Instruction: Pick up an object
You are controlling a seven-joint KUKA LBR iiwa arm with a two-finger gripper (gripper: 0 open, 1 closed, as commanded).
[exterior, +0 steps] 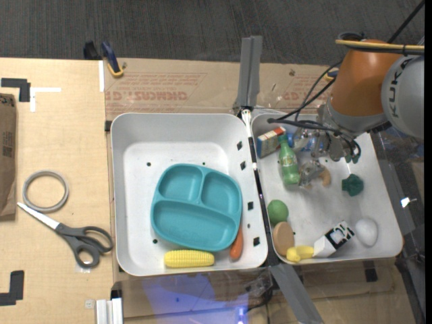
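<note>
Red print runs across the cardboard sheet [177, 88] lying at the far side of the left bin [125, 181], but it stands upside down and mirrored from this camera, so only scattered capital letters show and no word reads with certainty. The small red and white carton [271, 142] in the far left corner of the right bin [388, 208] bears a label too small to make out. The black and white pattern on the tube [334, 239] near that bin's near edge looks like checks, not letters.
</note>
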